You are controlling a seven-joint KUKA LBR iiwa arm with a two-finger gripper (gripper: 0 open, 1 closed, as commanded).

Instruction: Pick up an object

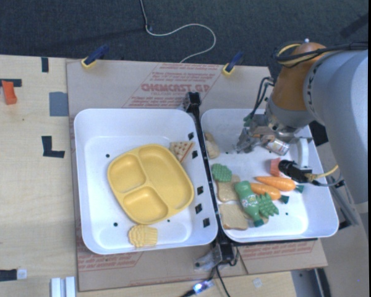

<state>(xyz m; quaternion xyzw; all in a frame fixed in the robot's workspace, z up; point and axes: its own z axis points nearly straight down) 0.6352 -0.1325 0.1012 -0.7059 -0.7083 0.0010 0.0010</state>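
Nearest me, at six o'clock in the left bin, I see a small yellow corn toy lying loose below the yellow divided plate, which fills that bin's middle, with a waffle-patterned cracker at the plate's one o'clock corner. In the right bin the candidates are bunched at the near left: a tan toast piece at six o'clock, a green toy figure just beside it, a green leafy piece and an orange carrot towards three o'clock. I judge that cluster awkward, since the pieces touch and a grasp could catch two. Farther back, the tool hangs over the bare floor at the bin's twelve o'clock, well apart from the pile; I cannot tell how far it is open, and I see nothing in it. Beyond, clamps pin cardboard to the tabletop.
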